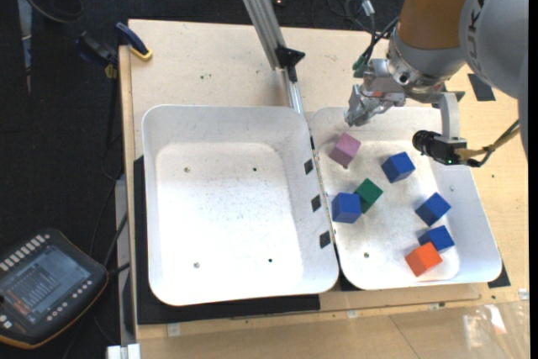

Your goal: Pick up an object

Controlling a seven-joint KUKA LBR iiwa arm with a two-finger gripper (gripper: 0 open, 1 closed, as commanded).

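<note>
My gripper (360, 115) hangs over the far left part of the right bin (471, 265), pointing down. A pink cube (344, 150) lies just below and left of its tip, apart from it. Nearer the front sit a green cube (368, 194) touching a blue cube (346, 207). More blue cubes lie at the bin's middle (398, 166) and right (434, 208), with a small one (440, 239) beside an orange cube (424, 258). Nothing shows between the fingers.
The left bin (168, 181) lies beside the right one, with a slanted metal pole (256, 0) crossing above their far edge. A small camera unit (437, 147) hangs off the arm over the right bin. A pendant (42, 286) rests at the bottom left.
</note>
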